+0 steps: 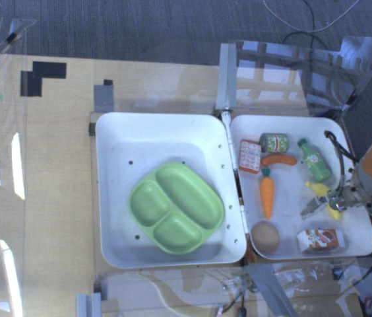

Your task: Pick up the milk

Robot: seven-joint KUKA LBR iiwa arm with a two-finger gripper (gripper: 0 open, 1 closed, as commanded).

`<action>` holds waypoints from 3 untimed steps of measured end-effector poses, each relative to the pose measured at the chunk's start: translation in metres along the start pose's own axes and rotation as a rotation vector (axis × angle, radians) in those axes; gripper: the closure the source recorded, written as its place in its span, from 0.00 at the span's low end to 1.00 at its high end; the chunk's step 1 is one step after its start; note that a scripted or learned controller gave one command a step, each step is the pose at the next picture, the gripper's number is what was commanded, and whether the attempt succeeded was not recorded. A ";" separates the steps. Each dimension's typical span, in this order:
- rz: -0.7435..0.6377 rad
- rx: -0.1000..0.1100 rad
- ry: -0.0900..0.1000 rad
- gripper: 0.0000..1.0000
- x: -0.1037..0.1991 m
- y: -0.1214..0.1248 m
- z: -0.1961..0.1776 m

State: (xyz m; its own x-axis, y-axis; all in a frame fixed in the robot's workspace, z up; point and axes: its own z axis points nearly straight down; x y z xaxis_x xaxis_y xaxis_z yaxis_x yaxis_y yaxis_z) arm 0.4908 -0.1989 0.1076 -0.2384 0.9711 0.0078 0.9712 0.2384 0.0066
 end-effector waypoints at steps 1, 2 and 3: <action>-0.099 -0.015 -0.014 0.00 -0.009 0.021 0.012; -0.125 0.000 -0.011 0.00 -0.026 0.083 -0.033; -0.263 0.003 -0.009 0.00 -0.016 0.036 -0.008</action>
State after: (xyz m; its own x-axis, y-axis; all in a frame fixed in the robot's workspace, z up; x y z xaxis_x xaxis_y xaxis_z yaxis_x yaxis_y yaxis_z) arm 0.5296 -0.2055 0.1155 -0.4825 0.8759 -0.0030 0.8759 0.4825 0.0039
